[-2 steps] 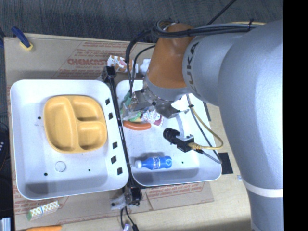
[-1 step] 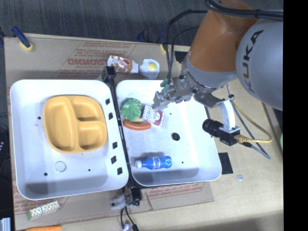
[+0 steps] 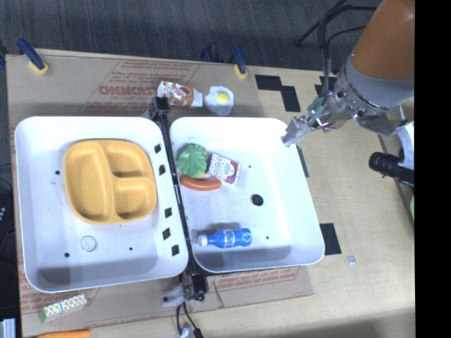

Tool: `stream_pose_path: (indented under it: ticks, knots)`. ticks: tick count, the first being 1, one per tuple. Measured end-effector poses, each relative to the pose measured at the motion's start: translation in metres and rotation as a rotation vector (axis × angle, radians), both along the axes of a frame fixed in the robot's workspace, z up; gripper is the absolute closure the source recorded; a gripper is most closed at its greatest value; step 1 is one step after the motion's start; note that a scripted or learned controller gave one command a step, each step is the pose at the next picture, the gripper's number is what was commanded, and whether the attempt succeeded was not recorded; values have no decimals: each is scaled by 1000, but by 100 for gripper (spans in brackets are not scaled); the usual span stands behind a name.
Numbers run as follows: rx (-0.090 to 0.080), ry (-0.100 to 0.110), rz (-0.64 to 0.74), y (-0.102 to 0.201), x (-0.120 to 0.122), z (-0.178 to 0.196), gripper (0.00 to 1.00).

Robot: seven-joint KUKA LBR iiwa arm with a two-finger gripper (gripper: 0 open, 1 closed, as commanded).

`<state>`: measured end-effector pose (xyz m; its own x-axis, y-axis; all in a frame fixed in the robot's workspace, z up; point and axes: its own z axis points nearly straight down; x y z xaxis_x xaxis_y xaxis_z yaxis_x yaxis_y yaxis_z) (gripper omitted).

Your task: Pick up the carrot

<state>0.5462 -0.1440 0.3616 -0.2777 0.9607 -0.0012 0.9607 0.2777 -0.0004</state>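
The carrot (image 3: 200, 183) lies in the right bin (image 3: 282, 210), close to that bin's left wall and a little toward its far edge, an orange rod lying roughly crosswise. A green leafy item (image 3: 192, 159) touches it on the far side and a small red-and-white packet (image 3: 224, 169) overlaps its right end. The tool (image 3: 292, 135) hangs over the right bin's far right corner, well apart from the carrot and holding nothing; whether its fingers are spread or pressed together cannot be told at this size. The step in hand looks like the approach, with no grasp begun. The next move calls for travel across the bin toward its left wall, then a descent with the fingers set across the carrot's narrow width, keeping off the packet and the green item crowding it. A blue bottle (image 3: 227, 239) near the bin's near edge is out of the way.
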Motion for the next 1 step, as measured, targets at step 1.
stream_pose_path:
  ticks: [1]
  knots:
    - [2, 3, -118, -56, -61, -78, 100]
